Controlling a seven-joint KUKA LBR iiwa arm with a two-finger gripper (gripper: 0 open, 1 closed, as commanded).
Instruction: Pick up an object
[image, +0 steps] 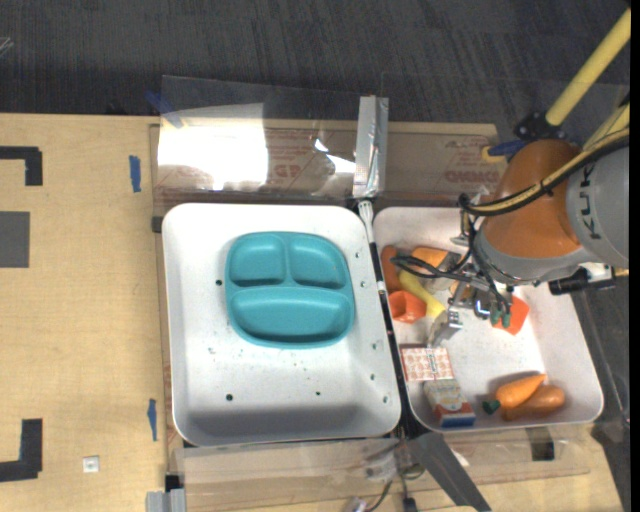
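The grey arm's gripper (452, 318) hangs low inside the right white bin (572, 330), over its left half; whether it is open or closed I cannot tell; just beside it lie a yellow banana-shaped toy (420, 297) and an orange cup-like piece (406, 306); a plastic carrot (522, 392) rests near the bin's near edge; the left white bin (190, 300) holds a teal divided plate (290, 288).
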